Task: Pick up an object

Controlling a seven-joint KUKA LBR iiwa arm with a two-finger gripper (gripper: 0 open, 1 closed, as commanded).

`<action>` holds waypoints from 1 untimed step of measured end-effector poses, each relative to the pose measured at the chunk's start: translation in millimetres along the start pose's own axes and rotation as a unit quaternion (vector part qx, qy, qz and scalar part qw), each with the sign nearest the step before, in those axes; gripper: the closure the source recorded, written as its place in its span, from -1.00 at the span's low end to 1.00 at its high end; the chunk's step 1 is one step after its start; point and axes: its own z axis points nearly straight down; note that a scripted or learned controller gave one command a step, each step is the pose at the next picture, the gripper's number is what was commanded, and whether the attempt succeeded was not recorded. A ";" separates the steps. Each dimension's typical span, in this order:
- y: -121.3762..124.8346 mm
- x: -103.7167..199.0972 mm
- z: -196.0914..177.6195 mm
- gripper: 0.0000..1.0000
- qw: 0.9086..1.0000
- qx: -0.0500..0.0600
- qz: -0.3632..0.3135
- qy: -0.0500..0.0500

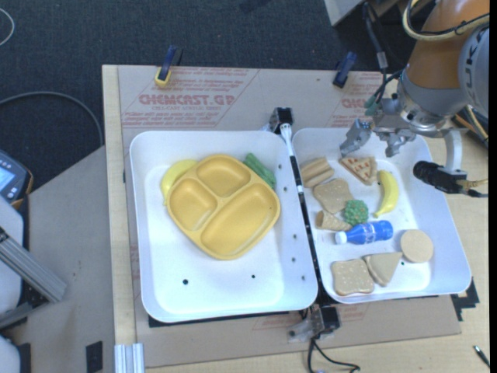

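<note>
Pizza slice (pixel 359 167) lies just below the hand (pixel 375 140), whose fingers look spread and empty, probably poised to descend.

Brown board (pixel 194 95) under two white bins (pixel 147 208), blue clamps (pixel 167 64) at its far edge, dark carpet (pixel 116 14), black cable (pixel 46 99) at left

glossy yellow plastic divided tray (pixel 224 207) well left of pincer (pixel 375 139) | smooth white plastic bins (pixel 233 286) | matt brown cardboard sheet (pixel 202 95) beneath | shiny blue plastic bottle (pixel 366 232) below pincer
</note>
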 end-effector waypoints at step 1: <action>3.0 0.1 -8.5 -1.00 1.000 -0.007 -0.001 -0.001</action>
